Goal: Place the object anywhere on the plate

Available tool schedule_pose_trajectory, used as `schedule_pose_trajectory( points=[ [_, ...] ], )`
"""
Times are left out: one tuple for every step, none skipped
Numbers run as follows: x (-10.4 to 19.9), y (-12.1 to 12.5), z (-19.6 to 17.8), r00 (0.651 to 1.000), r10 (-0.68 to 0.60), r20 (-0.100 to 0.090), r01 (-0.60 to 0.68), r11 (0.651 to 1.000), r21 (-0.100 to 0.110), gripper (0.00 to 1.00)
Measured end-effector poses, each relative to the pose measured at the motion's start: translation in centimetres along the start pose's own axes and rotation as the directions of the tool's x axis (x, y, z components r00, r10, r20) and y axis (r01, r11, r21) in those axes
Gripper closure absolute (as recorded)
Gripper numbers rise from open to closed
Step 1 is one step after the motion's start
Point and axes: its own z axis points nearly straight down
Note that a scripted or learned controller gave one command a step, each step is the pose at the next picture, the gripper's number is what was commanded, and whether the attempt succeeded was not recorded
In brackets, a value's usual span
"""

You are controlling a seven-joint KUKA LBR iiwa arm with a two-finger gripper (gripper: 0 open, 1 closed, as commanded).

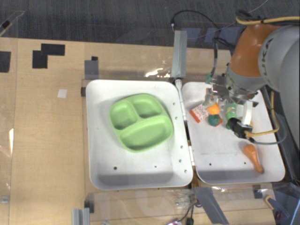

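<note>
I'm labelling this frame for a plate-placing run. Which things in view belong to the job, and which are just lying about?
Belongs to the job:
green plate, in the left bin
gripper, over the cluster of small items in the right bin; which one is the target is unclear

Lying about:
orange carrot-shaped toy, near the right bin's front corner

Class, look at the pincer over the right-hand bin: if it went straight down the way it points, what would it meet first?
Most likely the small cluster of objects directly beneath the pincer, in the right bin, probably the orange and teal pieces; depth is hard to judge from this slanted view.
</note>
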Motion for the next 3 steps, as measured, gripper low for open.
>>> schedule_pose_trajectory(
  points=[
    [5.6, -2.3, -3.4, 0.997, 0.076, -0.002, -0.076, 0.997, 0.000, 1.00],
    [12.3, -2.3, 0.1, 0.994, -0.108, -0.002, 0.108, 0.994, 0.001, 1.00],
    [12.3, -2.3, 0.0, 0.994, -0.108, -0.002, 0.108, 0.994, 0.001, 0.00]
  ],
)
